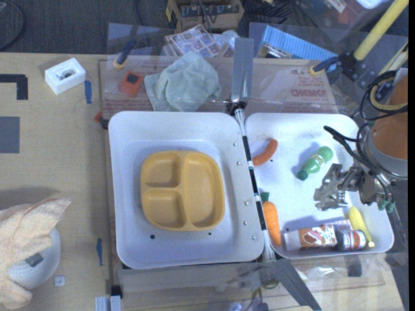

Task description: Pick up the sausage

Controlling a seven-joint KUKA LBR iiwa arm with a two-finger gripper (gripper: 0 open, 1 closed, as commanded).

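gripper [329, 193] hovering low in right bin [295, 127], fingers apart, gripping nothing | sausage [265, 151] lying by bin's left wall, well apart from gripper | you're needing to travel left, straddle sausage across its narrow width, avoiding green bottle [315, 162]

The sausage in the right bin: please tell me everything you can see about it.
The sausage is a small, curved, orange-red piece with rounded ends and a smooth skin that looks like toy plastic. It lies flat and whole on the floor of the right bin, in the upper-left part, its lower end close to the bin's left wall. It slants, upper end toward the right. Nothing visibly rests on it. The green bottle and the carrot lie apart from it, and the gripper is away to its lower right.
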